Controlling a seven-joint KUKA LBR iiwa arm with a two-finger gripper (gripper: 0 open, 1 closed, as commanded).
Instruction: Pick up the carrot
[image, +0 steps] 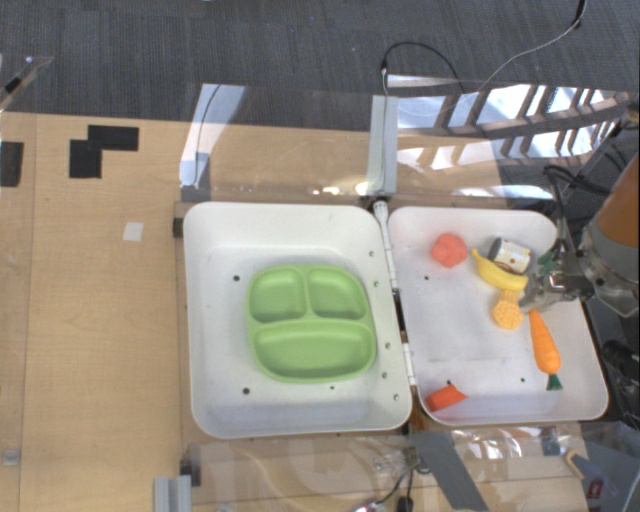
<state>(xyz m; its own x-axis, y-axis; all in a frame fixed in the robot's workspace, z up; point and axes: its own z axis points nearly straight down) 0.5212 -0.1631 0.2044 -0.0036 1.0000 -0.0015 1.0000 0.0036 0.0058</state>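
Wedge (445, 396) nearest us; carrot (544, 344) at gripper's (548, 288) 6 o'clock, apart; we can't tell its grip state.

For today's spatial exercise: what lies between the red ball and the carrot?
In the camera view, the banana and a yellow waffle piece lie between the red ball and the carrot.

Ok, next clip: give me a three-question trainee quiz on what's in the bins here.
1. True or false: the carrot lies in the right bin.
2. Which bin holds the green divided plate?
3. What is nearest the gripper: A) red ball, B) banana, C) orange wedge?

Key: 1 true. 2 the left bin. 3 B.
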